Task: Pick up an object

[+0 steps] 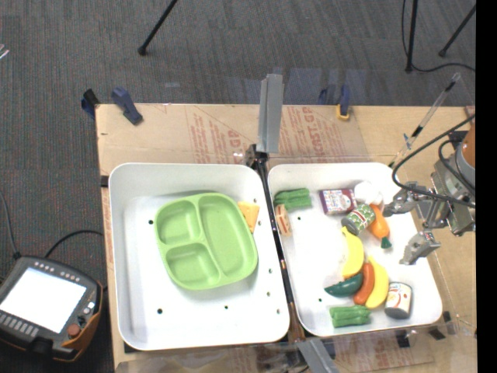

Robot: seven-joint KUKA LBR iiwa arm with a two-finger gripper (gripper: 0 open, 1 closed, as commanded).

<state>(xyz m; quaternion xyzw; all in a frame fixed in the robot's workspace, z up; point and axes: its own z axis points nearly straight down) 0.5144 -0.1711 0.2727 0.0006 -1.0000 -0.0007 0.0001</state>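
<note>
Toy food lies jumbled in the right bin (311, 317): a banana (353, 253), a second banana (380, 287), a carrot (379, 224), a green can (357, 221), a purple box (336, 200), green beans (293, 199), a dark green pepper (344, 287) and a small white can (398, 300). My gripper (411, 226) hangs over that bin's right edge, level with the carrot and to its right. Its fingers are open, one finger (401, 202) pointing left and the other lower. Nothing is between them.
The left bin (124, 286) holds a green divided plate (206, 239) with a yellow wedge (248, 214) at its right rim. A grey upright post (270, 119) stands behind the bins. Cables run near the arm at the right. A pendant (43, 301) lies on the floor at the lower left.
</note>
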